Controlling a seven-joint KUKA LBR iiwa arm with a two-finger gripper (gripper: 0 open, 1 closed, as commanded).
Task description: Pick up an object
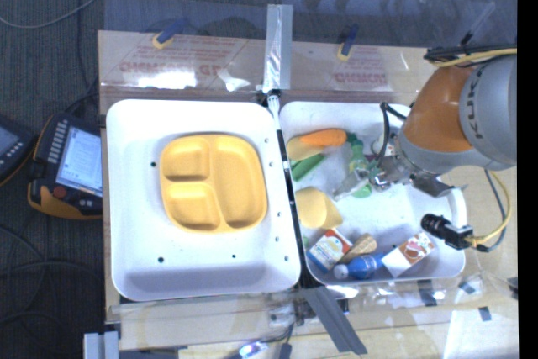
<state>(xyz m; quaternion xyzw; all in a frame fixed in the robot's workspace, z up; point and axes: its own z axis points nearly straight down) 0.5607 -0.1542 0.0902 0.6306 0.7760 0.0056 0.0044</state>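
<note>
The arm is reaching in over the right bin (458, 265), and its gripper (367, 176) is hanging low near the middle of that bin, close to a small green item (360, 157) by the bin's far side. Whether the pincer is open or closed cannot be told from here, and nothing is showing between it.

The likeliest thing to pick is the carrot (319, 138), which is lying near the bin's far left corner. Its long axis is running roughly along the far wall, left to right, with a slight tilt. Just beside it, nearer the dividing wall, a green pepper (306, 165) is lying at a steeper slant.

To do this step well, the gripper should be turning so that it closes across the carrot's narrow width, not along its length, and coming down over its middle. The crowding is looking risky: the pepper and a pale yellow block (313, 207) are sitting close by. The left bin (126, 248) is carrying a yellow divided tray (212, 182).
</note>
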